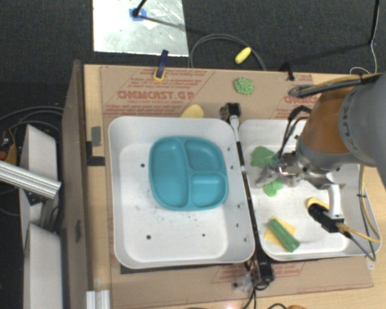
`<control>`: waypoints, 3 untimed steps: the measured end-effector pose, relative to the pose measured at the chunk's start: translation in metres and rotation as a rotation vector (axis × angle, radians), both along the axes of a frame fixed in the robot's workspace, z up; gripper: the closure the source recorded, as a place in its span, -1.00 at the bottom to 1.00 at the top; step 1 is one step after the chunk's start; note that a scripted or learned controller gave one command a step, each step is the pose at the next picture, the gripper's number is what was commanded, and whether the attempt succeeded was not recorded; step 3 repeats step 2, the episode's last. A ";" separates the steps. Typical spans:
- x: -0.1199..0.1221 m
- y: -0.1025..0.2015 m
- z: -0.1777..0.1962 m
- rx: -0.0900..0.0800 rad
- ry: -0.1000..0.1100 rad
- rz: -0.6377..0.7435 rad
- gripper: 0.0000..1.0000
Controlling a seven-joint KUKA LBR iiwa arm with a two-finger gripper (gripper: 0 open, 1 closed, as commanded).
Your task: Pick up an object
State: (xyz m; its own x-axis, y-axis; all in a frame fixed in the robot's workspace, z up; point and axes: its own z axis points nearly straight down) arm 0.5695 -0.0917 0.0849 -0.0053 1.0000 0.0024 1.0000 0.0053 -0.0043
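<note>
My gripper (pixel 275 172) is low in the right bin (pixel 260 131), reaching in from the right. It hangs between two green pieces: a larger flat green one (pixel 263 156) just behind it and a small rounded green one (pixel 273 188) just in front. Whether either piece is in its grasp is hidden by the gripper body. A green stick on a yellow piece (pixel 282 233) lies near the bin's front edge, apart from the gripper.
The left bin (pixel 132 237) holds a blue divided plate (pixel 188 173). Behind the bins, on the cardboard, lie a green dotted lump (pixel 244 85), a yellow piece (pixel 193 112) and a blue-and-yellow clip (pixel 161 68). A yellow object (pixel 242 55) lies on the floor beyond.
</note>
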 end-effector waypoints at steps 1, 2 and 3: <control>0.003 -0.002 0.013 -0.002 -0.008 0.001 1.00; 0.022 0.079 0.105 0.000 -0.015 0.008 1.00; 0.022 0.079 0.105 0.000 -0.015 0.008 1.00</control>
